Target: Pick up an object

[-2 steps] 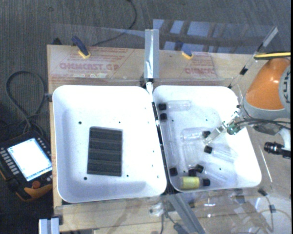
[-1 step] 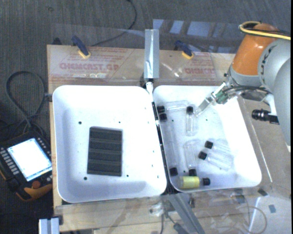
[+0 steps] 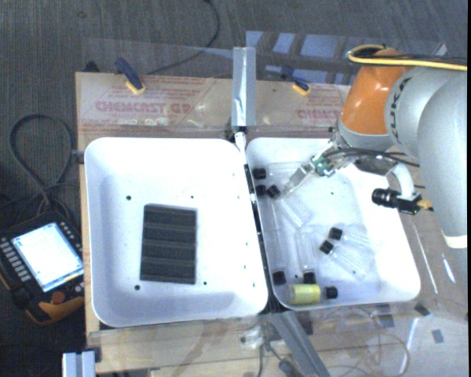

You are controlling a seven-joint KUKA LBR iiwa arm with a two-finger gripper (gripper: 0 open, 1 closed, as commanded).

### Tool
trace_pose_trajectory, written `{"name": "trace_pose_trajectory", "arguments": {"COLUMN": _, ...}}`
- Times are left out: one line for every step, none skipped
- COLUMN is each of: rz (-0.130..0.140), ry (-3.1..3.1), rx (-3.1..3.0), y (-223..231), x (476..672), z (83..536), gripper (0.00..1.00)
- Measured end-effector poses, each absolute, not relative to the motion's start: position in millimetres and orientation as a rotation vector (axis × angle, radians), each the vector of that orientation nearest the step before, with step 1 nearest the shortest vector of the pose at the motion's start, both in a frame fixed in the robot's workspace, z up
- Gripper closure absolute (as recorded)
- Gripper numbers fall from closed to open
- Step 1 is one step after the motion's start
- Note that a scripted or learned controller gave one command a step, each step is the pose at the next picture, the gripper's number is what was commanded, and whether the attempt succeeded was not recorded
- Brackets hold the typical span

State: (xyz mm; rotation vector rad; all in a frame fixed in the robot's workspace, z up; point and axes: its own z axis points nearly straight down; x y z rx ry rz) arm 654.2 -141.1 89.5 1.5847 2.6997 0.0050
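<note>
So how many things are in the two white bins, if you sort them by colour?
Black ribbed mat, left bin: 1
Yellow tube, right bin: 1
Small black caps, right bin: 7
Total: 9
The clear bottles under the caps are too faint to count.

Dark grey carpet surrounds a wooden bench. At nine o'clock a lit handheld pendant lies beside looping black cables; blue clamps, perhaps, grip the bench's far edge.
</note>
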Motion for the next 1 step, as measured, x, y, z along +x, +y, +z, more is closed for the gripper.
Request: {"name": "trace_pose_trajectory", "arguments": {"rz": 0.008, "ry": 2.695, "rx": 1.580, "y": -141.1, "x": 655.9, "z": 101.2, "gripper": 1.00}}
